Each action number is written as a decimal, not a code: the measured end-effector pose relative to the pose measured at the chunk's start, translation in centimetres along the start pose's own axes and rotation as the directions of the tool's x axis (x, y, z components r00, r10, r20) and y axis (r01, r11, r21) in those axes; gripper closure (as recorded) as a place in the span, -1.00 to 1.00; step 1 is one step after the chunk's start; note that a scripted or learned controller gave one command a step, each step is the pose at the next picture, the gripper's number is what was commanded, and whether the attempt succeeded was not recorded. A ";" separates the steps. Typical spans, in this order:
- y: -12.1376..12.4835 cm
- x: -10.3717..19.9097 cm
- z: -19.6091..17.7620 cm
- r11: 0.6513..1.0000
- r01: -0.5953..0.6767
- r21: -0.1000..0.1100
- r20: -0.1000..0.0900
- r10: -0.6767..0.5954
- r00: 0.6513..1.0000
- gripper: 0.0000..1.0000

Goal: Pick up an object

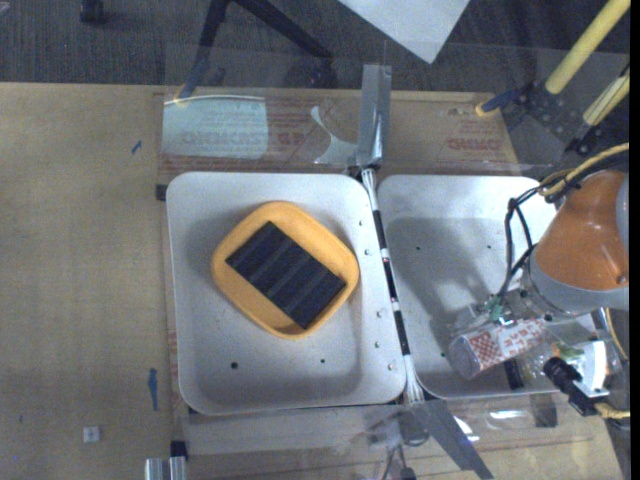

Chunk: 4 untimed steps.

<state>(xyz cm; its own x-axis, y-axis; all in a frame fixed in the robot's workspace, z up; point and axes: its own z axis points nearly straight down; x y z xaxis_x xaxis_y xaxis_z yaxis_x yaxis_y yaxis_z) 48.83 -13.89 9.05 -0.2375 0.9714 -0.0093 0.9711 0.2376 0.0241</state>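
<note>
Nearest the camera, right of the seam (385,268) between the two white bins, a small cylinder with a red-and-white checked wrap (492,348) lies on its side on the right bin's (440,228) floor, close to that bin's near wall. Its plain grey end faces the seam.

Just beyond the cylinder, and a little further right of the seam, sits the gripper (497,313). It is close over the cylinder's far side. Contact is unclear; the cylinder looks to rest on the bin floor, not lifted. Whether the gripper is spread or pressed together cannot be told, since it is small and blurred there.

Behind it rises the grey wrist (565,288), then the orange band (585,233), with black cable (514,238) looping on the side toward the seam.

Left of the seam, mid-way back, a yellow rounded-square tray (285,268) with a dark ribbed panel lies flat in the left bin (200,348), turned cornerwise, well apart from the gripper.

Beyond both bins, in line with the seam, an upright metal bracket (374,118) stands on brown board (290,128). Further back, left of the seam, are black chair legs (215,13).
</note>
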 end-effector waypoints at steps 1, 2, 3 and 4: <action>0.5 4.2 0.1 1.000 0.022 0.012 -0.005 -0.022 1.000 -1.00; 5.1 3.0 0.3 0.997 -0.077 0.016 -0.004 0.077 0.997 -1.00; 5.0 1.5 -4.6 0.999 -0.022 0.024 -0.008 0.022 1.000 -1.00; 2.0 3.0 0.2 1.000 0.006 0.016 -0.007 -0.005 1.000 -1.00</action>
<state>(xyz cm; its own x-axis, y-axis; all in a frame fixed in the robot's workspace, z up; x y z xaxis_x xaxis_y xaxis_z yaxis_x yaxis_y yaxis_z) 50.08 -10.50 8.85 -0.2429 0.9700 -0.0023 0.9700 0.2429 0.0082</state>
